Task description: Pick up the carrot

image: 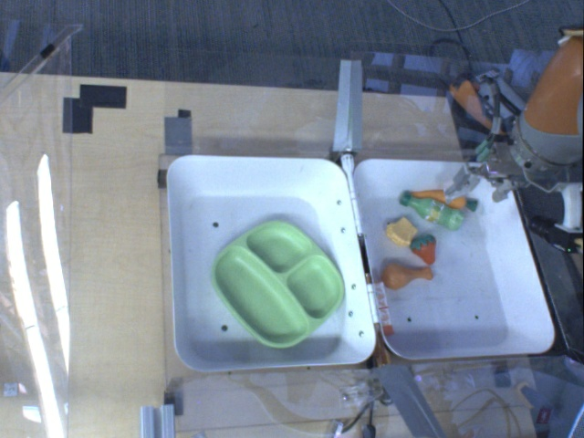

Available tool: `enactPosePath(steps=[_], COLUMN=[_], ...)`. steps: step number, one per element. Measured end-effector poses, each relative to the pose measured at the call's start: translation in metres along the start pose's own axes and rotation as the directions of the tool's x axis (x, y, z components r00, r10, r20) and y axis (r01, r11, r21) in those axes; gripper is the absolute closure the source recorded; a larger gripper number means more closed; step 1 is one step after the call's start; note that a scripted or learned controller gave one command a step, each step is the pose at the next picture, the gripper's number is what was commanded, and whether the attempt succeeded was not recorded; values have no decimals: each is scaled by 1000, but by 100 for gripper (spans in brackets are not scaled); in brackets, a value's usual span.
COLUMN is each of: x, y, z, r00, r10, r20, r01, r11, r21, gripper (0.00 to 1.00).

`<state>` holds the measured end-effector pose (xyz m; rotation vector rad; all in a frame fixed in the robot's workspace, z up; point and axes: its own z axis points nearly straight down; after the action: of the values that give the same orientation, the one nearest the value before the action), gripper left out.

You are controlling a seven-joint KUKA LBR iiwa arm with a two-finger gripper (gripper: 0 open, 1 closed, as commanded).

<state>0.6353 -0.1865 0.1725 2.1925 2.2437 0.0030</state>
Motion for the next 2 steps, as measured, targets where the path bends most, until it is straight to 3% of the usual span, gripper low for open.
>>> enactPosePath(steps=[1,2], x=[-14,-15], y=[34,36], z=[83,72], r00=[983,982], r10=[-183,-189], r20=[-12,-3], r01=[183,189], r11=[983,982], r21=[9,3], gripper=[0,100])
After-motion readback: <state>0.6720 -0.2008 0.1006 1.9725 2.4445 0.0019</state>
